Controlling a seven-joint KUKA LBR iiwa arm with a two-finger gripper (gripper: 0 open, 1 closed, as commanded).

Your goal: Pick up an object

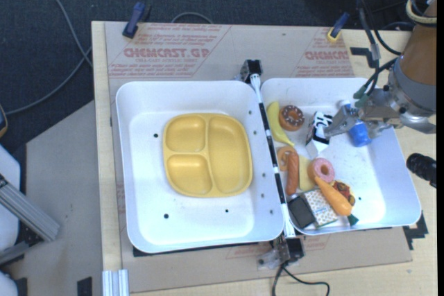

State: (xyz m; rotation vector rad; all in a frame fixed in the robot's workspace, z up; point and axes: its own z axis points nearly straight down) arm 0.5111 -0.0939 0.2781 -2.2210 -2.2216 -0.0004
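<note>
- Black-and-white toy (320, 127): likely the thing to pick, since of all the objects it lies closest to the gripper. It sits in the right bin (388, 208), in its upper middle, just right of the chocolate doughnut (291, 117).
- Left bin (139, 170): bears a yellow divided plate (208, 153) with three compartments, nothing in them; it plays no part in the coming move.
- Along the right bin's left wall, a banana (277, 124) runs top to bottom, with the chocolate doughnut resting against it and a hot dog (292, 171) below, also lying top to bottom.
- Below the toy are a pink doughnut (322, 169), a carrot (336, 197) slanting down to the right, and a dark flat block (302, 211) near the bin's lower edge.
- The toy's long axis appears to run roughly top to bottom with a slight tilt; which end is its front is too small to tell.
- Gripper (340, 123): hangs just right of the toy, which therefore lies to the left of the fingers and a little below. I cannot tell how far apart the fingers stand, and nothing shows between them.
- A blue cylinder (359, 133) sits just under the wrist; whether it is a loose object or part of the tool is unclear.
- A short move leftward and down would likely put the fingers over the toy.
</note>
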